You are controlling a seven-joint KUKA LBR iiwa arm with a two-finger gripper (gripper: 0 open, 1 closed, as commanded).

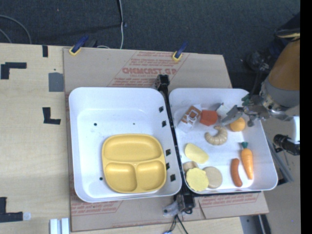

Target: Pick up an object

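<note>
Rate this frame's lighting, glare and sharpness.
Camera view: even, soft light, with faint shadows inside the left bin; no strong glare on the yellow tray; carrot fairly sharp; gripper and arm at the right edge look softer, slightly blurred.

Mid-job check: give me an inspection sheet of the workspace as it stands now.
Surface: cardboard sheet under two white bins, clamped at its far edge.
Job's things: right bin holds carrot, sausage, croissant, red block, small carton, orange fruit, pale food pieces.
Clutter: yellow divided tray in left bin.
Grippers: gripper low over right bin beside the orange fruit; finger state unclear.
Cables: white cable behind bench.
Surroundings: dark floor.
</note>
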